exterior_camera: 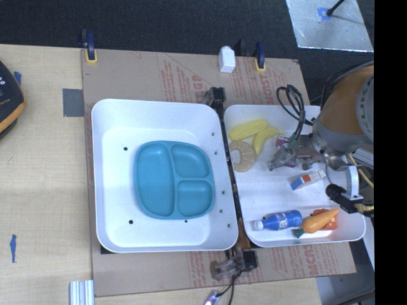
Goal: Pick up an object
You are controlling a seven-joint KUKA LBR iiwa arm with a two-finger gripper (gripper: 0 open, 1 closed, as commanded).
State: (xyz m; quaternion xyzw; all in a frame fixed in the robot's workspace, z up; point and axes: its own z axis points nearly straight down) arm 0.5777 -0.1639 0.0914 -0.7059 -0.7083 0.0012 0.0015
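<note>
You see the gripper (284, 157) low in the right bin (267, 230), its dark fingers pointing toward the left bin (102, 170). You cannot tell how far apart they stand, nor whether anything sits between them. Just beyond the fingers lie a tan ring (242, 155) and yellow bananas (253, 131). Beside them, nearer the camera, lies a small white tube (305, 180); farther that way, a blue bottle (280, 220) and an orange carrot (321, 220). A blue divided plate (173, 178) rests in the left bin.
</note>
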